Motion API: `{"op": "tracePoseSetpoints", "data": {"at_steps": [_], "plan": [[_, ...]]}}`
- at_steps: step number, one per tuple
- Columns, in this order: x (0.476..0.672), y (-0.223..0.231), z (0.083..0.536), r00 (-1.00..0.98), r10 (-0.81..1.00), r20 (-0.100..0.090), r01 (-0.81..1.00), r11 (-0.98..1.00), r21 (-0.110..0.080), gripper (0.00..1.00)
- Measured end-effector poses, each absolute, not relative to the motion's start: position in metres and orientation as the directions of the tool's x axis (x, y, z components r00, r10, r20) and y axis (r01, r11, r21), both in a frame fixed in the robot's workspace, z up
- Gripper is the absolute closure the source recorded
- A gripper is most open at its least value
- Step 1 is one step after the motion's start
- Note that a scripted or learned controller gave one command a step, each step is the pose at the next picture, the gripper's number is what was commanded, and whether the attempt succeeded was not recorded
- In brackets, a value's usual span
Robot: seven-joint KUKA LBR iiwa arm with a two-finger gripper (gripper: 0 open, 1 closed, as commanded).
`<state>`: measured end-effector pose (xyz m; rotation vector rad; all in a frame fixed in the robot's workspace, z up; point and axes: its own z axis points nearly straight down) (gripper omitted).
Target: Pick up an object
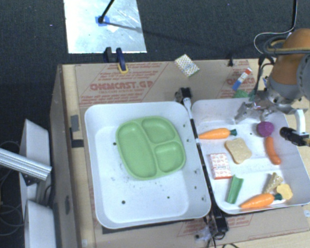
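My arm reaches in from the right, wrist bent down over the right bin (307, 187). My claw (257, 111) hangs with fingers spread, gripping nothing. The purple onion (265, 128) lies just below it, carrot (215, 134) leftward.

Two white bins sit side by side on the tabletop (73, 169). Left bin (105, 204): a green divided plate (150, 146), frame centre. Right bin (299, 182): carrot (215, 134), bread slice (238, 151), red-patterned card (219, 165), green stick (234, 189), second carrot (257, 200), sausage (272, 150), purple ball (265, 128). The hand (260, 108) is seen at upper right, over the right bin's far edge, just above the purple ball.
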<state>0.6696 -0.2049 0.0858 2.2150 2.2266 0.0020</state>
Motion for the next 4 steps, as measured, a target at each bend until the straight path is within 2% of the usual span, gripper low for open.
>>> {"op": "tracePoseSetpoints", "data": {"at_steps": [1, 2, 3, 4], "plan": [[0.670, -0.205, 0.086, -0.005, 1.000, 0.000, 1.000, 0.005, 0.001, 0.00], [0.671, -0.206, 0.098, -0.008, 1.000, -0.003, 1.000, 0.008, 0.007, 1.00], [0.671, -0.206, 0.097, -0.008, 1.000, -0.003, 1.000, 0.008, 0.007, 0.00], [0.670, -0.205, 0.087, -0.005, 1.000, 0.000, 1.000, 0.005, 0.002, 0.00]]}}
